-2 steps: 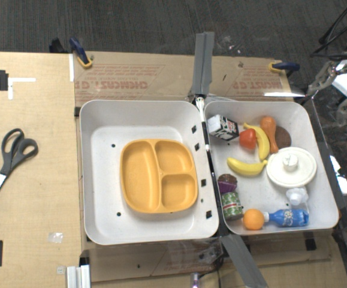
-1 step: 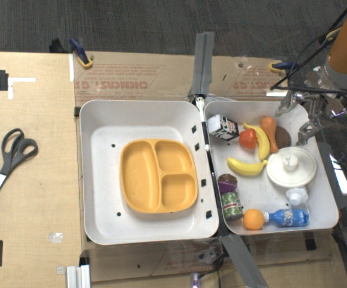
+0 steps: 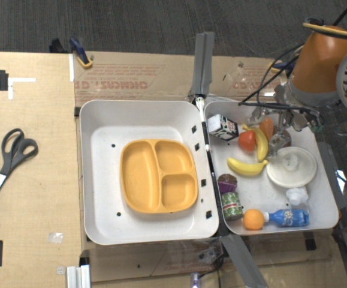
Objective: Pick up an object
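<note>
Orange (image 3: 253,219) and bottle (image 3: 287,217) along near edge of right bin (image 3: 326,161), can (image 3: 231,203) beside them. Bananas (image 3: 252,159) mid-bin, long axis slanting toward far edge, tomato (image 3: 247,140) touching. Gripper (image 3: 279,123) low over far right part, just beyond bananas' upper end; finger state impossible to tell. Nearest targets likely bananas, tomato, toward near-left of gripper.

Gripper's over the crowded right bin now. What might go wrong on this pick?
1. The gripper is low among the tomato, bananas and a white lid, all close together, so it may nudge neighbours rather than catch one.
2. It sits near the bin wall, risking contact.
</note>
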Tool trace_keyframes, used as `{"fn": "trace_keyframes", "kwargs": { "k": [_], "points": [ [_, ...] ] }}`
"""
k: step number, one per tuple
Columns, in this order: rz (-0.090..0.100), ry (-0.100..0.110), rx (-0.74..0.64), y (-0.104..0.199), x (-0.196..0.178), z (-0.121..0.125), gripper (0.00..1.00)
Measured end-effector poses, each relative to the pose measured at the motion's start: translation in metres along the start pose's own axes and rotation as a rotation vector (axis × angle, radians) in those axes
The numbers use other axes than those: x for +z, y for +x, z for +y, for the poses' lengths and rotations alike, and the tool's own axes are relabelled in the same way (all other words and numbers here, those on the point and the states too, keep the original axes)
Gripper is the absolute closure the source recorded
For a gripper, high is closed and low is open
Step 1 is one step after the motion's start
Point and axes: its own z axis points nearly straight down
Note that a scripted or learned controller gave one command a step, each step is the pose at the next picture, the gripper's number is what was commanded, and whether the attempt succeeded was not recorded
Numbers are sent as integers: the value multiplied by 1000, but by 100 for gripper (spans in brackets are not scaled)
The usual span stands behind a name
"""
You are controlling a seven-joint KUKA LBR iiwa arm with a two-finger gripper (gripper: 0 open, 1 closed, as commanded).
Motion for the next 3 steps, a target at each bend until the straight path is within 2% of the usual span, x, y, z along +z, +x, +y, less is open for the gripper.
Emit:
{"fn": "trace_keyframes", "kwargs": {
  "k": [1, 2, 3],
  "points": [
    [3, 0, -10, 2, 2, 42, 0],
    [11, 19, 112, -14, 1, 50, 0],
    [-2, 20, 111, -18, -12, 50, 100]
  ]
}}
